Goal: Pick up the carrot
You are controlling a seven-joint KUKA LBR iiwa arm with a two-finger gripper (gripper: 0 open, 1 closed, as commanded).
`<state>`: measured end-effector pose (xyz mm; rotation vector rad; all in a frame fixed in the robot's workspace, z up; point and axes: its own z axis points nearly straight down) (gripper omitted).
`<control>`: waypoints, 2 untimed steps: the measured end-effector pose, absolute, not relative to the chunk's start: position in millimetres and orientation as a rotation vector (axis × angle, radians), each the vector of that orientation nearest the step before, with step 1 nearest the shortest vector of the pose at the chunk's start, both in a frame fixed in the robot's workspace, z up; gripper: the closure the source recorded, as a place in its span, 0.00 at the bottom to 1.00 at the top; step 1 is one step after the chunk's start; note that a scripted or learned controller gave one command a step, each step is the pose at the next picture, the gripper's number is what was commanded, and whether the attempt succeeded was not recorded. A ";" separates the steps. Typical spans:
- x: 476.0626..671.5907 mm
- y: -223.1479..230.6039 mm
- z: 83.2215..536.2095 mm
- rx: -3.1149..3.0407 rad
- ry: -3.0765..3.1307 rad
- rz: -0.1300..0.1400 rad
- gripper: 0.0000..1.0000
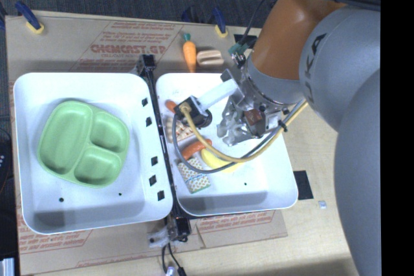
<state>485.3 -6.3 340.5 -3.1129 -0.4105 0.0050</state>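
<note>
Glossy white plastic bins (272,197); matt green tray (83,142).

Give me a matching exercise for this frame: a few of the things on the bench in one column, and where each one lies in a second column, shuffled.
Things:
1. carrot
2. green divided plate
3. banana
4. gripper

Places:
A. in the left bin
B. on the cardboard beyond the bins, outside both
C. above the middle of the right bin
D. on the floor of the right bin, near its middle, with a yellow cable crossing it

Pairs: 1-B, 2-A, 3-D, 4-C
</note>
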 end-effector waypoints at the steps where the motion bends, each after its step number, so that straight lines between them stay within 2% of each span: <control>1: 476.3 -65.1 341.0 -3.120 -0.344 0.006 1.00; 2: 476.1 -129.6 335.2 -3.121 -0.342 0.005 1.00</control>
